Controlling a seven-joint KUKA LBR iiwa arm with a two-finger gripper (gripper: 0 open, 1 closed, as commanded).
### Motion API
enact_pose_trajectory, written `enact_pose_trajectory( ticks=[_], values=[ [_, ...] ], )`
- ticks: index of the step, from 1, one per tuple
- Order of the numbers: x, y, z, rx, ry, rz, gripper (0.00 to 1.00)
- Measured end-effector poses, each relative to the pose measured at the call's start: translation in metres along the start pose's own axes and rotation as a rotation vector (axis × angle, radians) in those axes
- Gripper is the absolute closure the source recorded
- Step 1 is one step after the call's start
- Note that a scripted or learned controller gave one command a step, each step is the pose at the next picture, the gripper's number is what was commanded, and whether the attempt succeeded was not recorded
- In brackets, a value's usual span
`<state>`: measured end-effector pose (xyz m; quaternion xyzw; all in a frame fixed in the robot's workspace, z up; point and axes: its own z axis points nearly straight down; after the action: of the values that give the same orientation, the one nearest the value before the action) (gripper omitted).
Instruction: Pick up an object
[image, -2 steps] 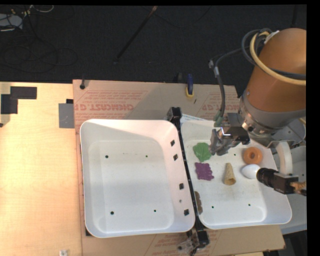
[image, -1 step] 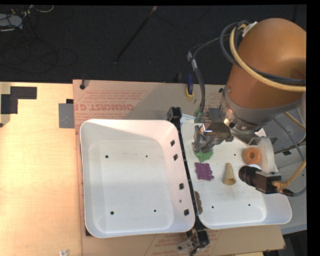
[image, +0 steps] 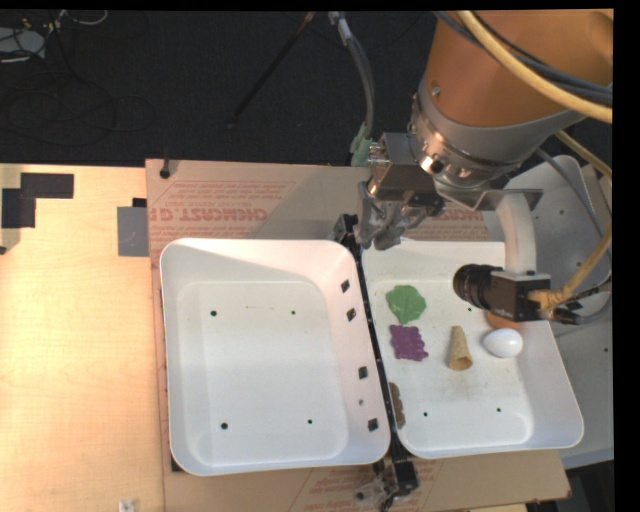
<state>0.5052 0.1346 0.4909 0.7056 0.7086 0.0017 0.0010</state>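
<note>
The grey, orange-banded arm (image: 500, 70) hangs at twelve o'clock over the right white plastic bin (image: 540, 420), gripper (image: 385, 232) state untellable. Inside lie a green leafy piece (image: 405, 302), a knobbly purple cluster (image: 407, 342), a tan cone (image: 458, 348) and a smooth white egg (image: 503, 343).

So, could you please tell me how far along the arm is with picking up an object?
Nothing looks picked yet: the green piece, purple piece, tan cone and white egg-like object all lie in the right bin. In hand: the tool sits over that bin's far left corner, away from them. I cannot tell its grip state. Left: reach one, grasp it, lift.
</note>
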Motion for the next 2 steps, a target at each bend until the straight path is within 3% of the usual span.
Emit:
enact_pose_trajectory(
  ticks=[1,2],
  values=[
    [0.057,0.027,-0.022,0.004,-0.002,0.001,1.00],
    [0.095,0.011,-0.047,0.006,-0.002,0.002,1.00]
  ],
)
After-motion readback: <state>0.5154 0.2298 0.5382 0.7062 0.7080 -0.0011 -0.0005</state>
